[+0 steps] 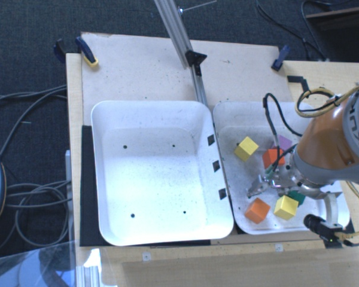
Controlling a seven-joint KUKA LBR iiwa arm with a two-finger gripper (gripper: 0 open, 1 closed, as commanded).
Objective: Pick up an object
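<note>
Where claw (264,184) hovers, orange cube (258,210) just below.

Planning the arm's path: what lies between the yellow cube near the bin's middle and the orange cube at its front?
Bare white bin floor separates the yellow cube from the orange cube, as seen in the camera view; the gripper sits just right.

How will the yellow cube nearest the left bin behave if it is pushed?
The yellow cube looks rigid with flat faces, so it would probably slide, not roll. It seems small and light. The right bin floor looks smooth, so it may skid easily.
</note>
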